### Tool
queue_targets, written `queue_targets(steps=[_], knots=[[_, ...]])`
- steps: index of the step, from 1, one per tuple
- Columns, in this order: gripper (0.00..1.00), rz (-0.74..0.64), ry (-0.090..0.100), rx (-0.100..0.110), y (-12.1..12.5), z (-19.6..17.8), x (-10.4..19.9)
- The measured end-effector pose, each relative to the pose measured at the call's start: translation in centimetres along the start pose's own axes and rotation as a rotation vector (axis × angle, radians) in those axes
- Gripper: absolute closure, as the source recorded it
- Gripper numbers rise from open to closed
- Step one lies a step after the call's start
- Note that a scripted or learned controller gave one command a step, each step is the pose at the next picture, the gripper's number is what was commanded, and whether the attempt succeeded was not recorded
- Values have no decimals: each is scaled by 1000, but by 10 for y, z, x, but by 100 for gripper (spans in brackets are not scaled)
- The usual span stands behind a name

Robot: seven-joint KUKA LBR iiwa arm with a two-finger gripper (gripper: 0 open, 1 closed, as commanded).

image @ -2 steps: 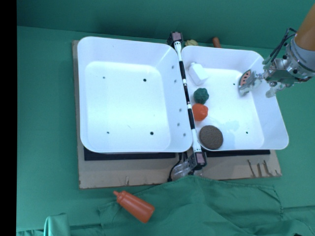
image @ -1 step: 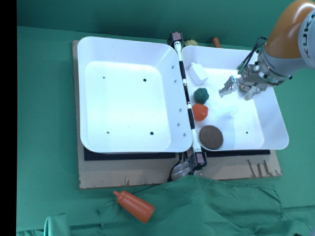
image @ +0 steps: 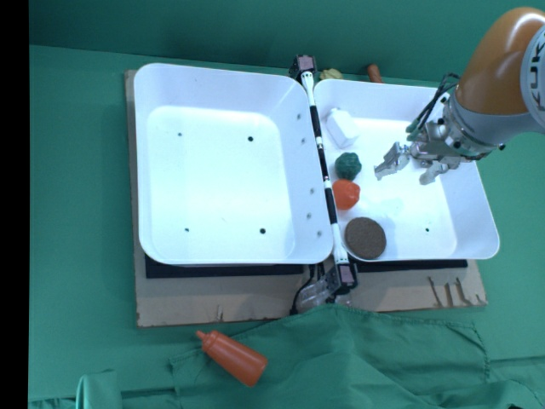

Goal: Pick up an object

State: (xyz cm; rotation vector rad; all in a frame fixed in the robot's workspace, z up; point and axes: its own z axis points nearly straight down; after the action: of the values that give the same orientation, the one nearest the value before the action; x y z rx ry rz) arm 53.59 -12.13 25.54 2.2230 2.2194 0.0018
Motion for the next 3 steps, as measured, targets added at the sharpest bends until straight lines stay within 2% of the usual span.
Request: queue_targets(steps=[1,2,3], knots=[[0,-2,-3,-6,75,37,16],[0,12,-5,2,12,37,-59],[0,6,-1,-1,-72,-15,-55]])
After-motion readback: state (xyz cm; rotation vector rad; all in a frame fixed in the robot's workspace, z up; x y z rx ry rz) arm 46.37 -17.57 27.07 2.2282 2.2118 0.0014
